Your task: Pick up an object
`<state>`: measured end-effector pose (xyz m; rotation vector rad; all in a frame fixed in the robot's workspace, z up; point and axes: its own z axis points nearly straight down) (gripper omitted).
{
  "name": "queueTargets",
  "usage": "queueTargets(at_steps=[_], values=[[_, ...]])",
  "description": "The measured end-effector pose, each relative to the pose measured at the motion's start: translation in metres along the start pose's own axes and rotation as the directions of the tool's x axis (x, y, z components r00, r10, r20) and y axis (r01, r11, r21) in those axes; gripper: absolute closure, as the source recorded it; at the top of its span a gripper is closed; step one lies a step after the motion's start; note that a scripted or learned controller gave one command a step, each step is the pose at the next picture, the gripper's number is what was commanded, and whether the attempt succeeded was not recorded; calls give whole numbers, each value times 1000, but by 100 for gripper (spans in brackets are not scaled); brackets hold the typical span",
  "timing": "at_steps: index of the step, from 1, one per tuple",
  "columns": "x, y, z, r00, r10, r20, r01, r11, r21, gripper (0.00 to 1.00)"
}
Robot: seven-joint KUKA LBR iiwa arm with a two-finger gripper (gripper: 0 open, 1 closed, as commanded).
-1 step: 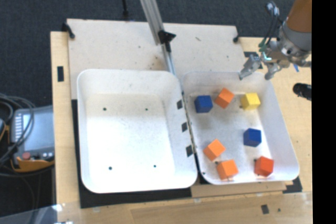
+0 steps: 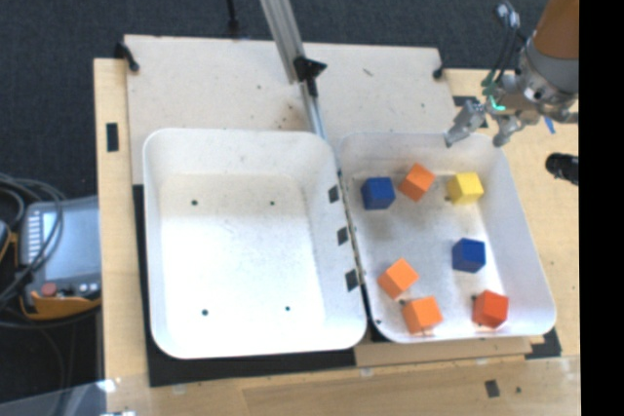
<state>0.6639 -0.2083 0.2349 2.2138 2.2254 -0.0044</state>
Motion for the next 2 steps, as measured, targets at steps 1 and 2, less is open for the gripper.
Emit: queueTargets(at_steps=[1, 2], values=[[-6, 3, 44, 1000, 3, -1, -3, 1000, 3, 0], [-6, 8, 86, 1000, -5, -1, 5, 1000, 2, 0]])
